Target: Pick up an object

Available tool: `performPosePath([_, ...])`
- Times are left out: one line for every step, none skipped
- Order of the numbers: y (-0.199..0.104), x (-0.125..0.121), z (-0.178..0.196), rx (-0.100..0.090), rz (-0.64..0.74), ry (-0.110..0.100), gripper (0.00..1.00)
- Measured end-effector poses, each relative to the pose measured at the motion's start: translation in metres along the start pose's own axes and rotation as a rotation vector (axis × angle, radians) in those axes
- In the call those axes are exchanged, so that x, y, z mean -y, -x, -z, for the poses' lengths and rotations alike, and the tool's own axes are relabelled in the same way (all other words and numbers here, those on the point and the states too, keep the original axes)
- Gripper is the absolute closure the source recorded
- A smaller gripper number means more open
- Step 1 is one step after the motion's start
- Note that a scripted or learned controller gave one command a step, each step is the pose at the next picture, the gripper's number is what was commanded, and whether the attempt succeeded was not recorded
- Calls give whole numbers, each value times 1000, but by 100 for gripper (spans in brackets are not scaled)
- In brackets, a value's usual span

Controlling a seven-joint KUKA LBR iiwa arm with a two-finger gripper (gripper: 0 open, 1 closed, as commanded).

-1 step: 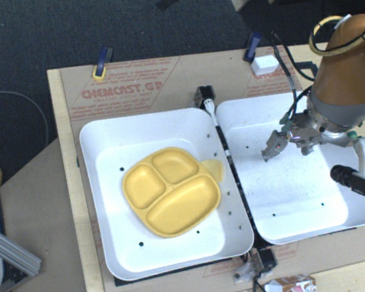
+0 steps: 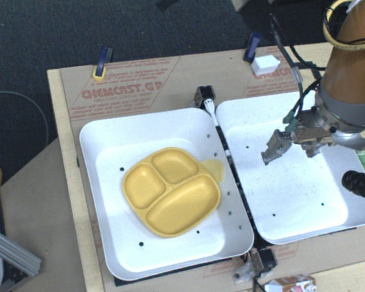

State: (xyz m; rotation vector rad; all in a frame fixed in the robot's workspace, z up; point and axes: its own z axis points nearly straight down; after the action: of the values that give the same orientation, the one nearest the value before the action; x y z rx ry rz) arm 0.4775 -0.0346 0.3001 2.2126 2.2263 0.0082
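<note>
Lying in the left shallow white bin [image 2: 101, 186]: a yellow three-compartment plastic plate [image 2: 170, 191], tilted slightly. Hovering over the right white bin [image 2: 299, 220], well apart from it: the grey two-finger gripper [image 2: 271, 153], jaw state impossible to tell. Best approached over a thin rim, not the broad flat face.

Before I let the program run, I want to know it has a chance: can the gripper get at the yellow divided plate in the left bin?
Probably yes. The plate lies uncovered, and the gripper hangs over the right bin.
</note>
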Motion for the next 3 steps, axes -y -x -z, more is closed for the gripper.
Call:
performPosePath([3, -3, 5, 2, -5, -2, 100])
performPosePath([-109, -8, 45, 0, 2, -1, 100])
performPosePath([-192, -4, 107, 0, -2, 0, 100])
